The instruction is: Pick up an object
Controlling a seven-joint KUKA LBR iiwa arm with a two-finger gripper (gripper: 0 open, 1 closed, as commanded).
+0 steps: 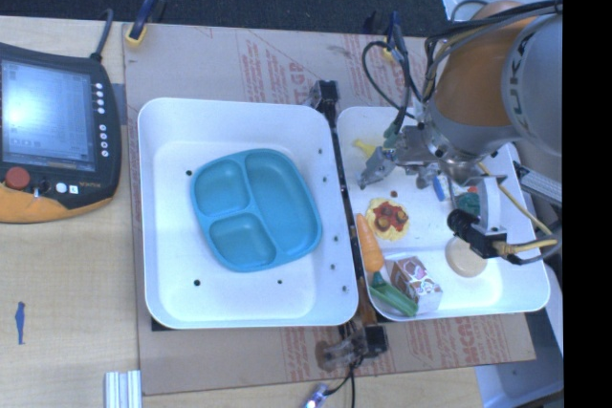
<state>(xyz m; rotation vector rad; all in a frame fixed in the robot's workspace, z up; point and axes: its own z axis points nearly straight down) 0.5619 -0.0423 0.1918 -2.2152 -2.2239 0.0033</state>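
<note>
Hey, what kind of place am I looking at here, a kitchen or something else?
Most likely a robotics lab bench, not a kitchen. A grey and orange robot arm reaches over two white bins, a teach pendant lies beside them, and the food, like the carrot, looks like toy props.

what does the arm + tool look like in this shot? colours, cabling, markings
Grey arm with a broad orange band above the wrist and part of dark lettering on the grey shell. Black cables loop off it toward the wrist. The tool is small, grey metal, with blue bits beside it; a black block with yellow-tan cabling sits lower down.
</note>
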